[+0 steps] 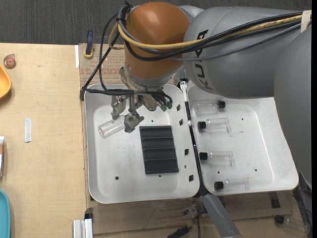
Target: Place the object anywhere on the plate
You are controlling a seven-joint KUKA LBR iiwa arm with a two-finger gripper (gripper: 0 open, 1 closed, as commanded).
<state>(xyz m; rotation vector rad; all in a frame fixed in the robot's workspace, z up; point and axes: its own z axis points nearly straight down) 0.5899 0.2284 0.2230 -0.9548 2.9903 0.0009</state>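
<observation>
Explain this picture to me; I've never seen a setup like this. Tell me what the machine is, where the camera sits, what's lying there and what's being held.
The big grey machine with the orange band is a robot arm, reaching in from the right. The grasping part at its tip is called the jaws. One fixed camera above the bench looks down at a slant.

Two shallow white bins sit side by side. In the left bin lies a black ribbed plate, where the object should end up. The jaws hang over this bin's upper part, and a clear vial lies right beside them, left of the plate. The picture doesn't settle whether the vial is held or just lying there.

The right bin holds several more clear vials with black caps, such as one near its left wall.
</observation>
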